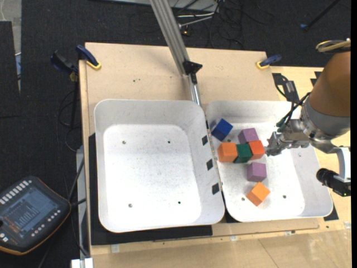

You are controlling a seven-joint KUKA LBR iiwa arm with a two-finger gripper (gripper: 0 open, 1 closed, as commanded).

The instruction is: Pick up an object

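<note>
Plywood bench on black floor bears two white bins; hand grip state unclear.

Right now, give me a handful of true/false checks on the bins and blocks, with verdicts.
1. All the blocks lie in the right bin. True.
2. The blue block touches the green block. False: it sits apart, up and to the left of the cluster.
3. There are two purple blocks. True: one in the cluster, one below it.
4. The gripper is over the left bin. False: it is in the right bin, beside the cluster's orange block.
5. An orange block lies nearest the front rim. True.
</note>
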